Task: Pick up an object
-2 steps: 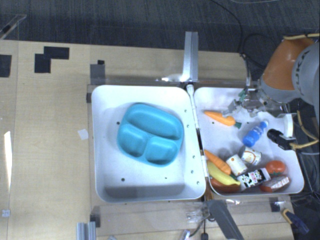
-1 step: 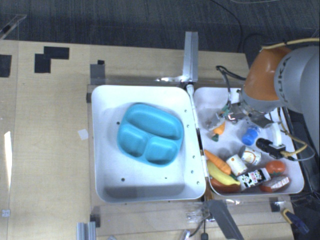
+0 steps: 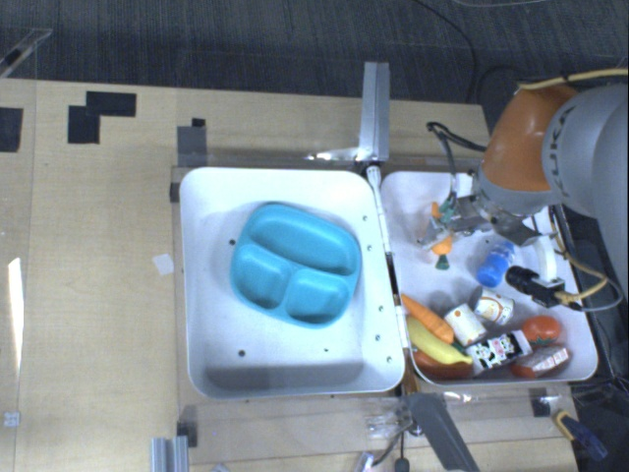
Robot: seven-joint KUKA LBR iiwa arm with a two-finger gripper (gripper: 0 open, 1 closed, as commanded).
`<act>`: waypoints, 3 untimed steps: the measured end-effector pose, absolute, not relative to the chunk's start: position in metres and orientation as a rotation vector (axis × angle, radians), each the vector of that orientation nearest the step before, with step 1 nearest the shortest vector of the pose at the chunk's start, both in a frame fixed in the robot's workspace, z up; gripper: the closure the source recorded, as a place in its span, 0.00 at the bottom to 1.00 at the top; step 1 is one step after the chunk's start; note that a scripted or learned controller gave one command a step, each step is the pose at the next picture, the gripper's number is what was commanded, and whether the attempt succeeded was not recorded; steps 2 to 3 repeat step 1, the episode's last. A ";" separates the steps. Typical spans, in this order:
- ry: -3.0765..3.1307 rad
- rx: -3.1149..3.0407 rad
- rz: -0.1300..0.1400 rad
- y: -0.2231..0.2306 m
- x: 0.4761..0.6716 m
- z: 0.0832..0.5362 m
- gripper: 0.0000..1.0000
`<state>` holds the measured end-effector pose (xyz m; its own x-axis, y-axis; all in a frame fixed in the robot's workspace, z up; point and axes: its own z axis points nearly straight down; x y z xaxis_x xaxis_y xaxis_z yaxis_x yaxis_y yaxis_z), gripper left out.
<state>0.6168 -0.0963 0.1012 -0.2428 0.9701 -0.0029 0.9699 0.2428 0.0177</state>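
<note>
My gripper hangs low over the upper left part of the right bin, under the grey arm with its orange band. A small orange piece lies just below the gripper, close to it; whether they touch is unclear. To the right lies a blue bottle. Along the bin's front edge sit a carrot, a banana, a white can, a dark-labelled bottle and a red tomato.
The left bin holds a blue divided plate near its middle. A metal post stands at the back where the bins meet. Black cables trail along the right bin's right side.
</note>
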 end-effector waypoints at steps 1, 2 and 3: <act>2.270 2.164 0.007 -0.065 0.629 0.200 1.00; 2.270 2.164 0.007 -0.065 0.629 0.200 1.00; 2.270 2.164 0.007 -0.065 0.629 0.200 1.00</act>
